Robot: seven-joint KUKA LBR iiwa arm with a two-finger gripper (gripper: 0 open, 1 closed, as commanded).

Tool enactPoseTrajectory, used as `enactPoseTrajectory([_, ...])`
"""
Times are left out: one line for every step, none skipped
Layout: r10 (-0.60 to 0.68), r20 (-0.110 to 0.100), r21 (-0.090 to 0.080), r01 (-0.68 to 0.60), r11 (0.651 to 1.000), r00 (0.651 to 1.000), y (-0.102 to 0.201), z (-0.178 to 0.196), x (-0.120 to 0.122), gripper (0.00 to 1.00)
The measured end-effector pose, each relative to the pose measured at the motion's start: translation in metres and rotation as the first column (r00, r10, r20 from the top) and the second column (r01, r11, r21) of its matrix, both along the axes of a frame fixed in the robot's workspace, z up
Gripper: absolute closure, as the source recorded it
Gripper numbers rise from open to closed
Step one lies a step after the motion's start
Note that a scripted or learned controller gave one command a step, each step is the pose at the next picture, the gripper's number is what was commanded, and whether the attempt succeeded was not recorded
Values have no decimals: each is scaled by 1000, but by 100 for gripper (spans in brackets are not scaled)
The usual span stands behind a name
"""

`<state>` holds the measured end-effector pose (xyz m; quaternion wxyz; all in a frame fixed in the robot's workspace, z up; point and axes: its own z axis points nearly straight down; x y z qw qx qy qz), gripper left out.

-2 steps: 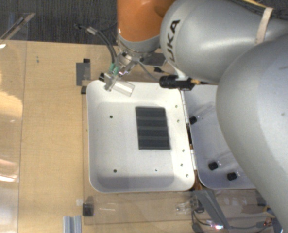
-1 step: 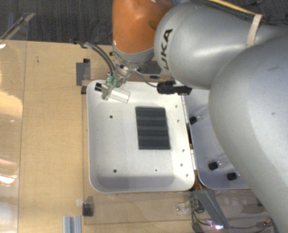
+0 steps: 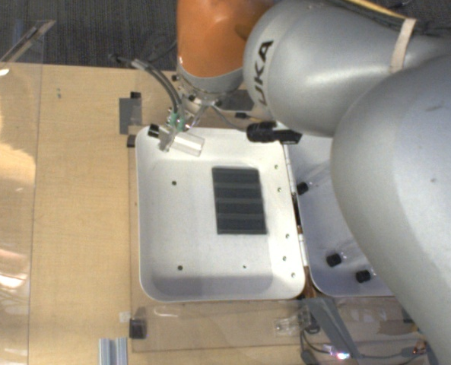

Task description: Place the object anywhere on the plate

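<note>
A dark grey ridged rectangular plate (image 3: 239, 200) lies flat in the middle of the left white bin (image 3: 164, 272). My gripper (image 3: 177, 130) hangs over that bin's far left corner, well up and left of the plate. A small pale, translucent object (image 3: 187, 143) sits right at the gripper's tip, tilted, just inside the bin's far rim. The view does not settle whether the object is gripped or resting on the bin floor. The arm's orange band and grey body cover the upper right of the view.
The right white bin (image 3: 324, 280) is mostly hidden under the arm; a few small black pieces (image 3: 333, 259) show in it. A dark bracket (image 3: 131, 112) stands on the wooden bench beyond the left bin's far left corner. Bare bench lies to the left.
</note>
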<state>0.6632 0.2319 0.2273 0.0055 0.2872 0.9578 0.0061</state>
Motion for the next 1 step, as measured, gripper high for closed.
enactPoseTrajectory([0,7,4,0,1000,1000,1,13,2,100])
